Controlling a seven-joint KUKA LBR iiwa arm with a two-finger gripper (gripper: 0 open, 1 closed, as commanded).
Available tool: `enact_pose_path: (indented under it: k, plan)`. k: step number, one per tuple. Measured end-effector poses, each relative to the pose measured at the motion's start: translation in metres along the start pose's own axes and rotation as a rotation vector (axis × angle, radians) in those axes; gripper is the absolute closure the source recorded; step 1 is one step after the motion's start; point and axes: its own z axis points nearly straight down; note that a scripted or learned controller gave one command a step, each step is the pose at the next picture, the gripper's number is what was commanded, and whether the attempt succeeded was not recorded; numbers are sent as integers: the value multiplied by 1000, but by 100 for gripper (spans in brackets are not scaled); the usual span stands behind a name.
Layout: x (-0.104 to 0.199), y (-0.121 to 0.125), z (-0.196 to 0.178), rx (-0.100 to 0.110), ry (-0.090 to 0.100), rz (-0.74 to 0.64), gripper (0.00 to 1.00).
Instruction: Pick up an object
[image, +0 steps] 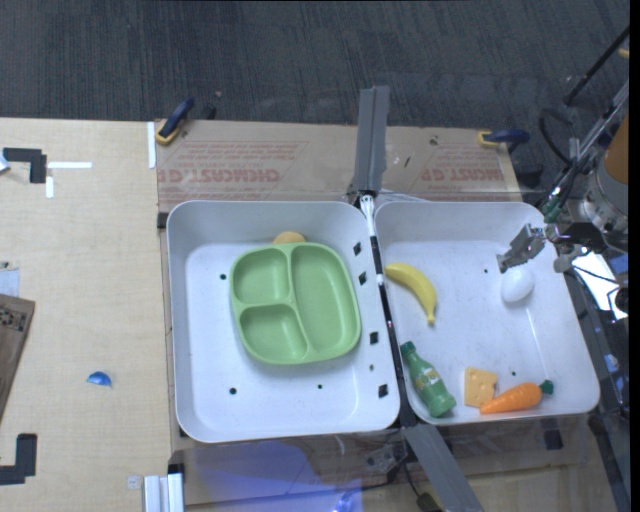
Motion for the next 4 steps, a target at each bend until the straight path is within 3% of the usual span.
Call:
enact_pose_path:
  k: [1, 2, 3, 4]
  plan:
    - [34, 6, 110, -1, 0, -95, 0]
    - [52, 28, 168, -3, 0, -263, 0]
    - [50, 27, 160, -2, 0, -258, 100]
    - [107, 42, 68, -2, -1, -163, 100]
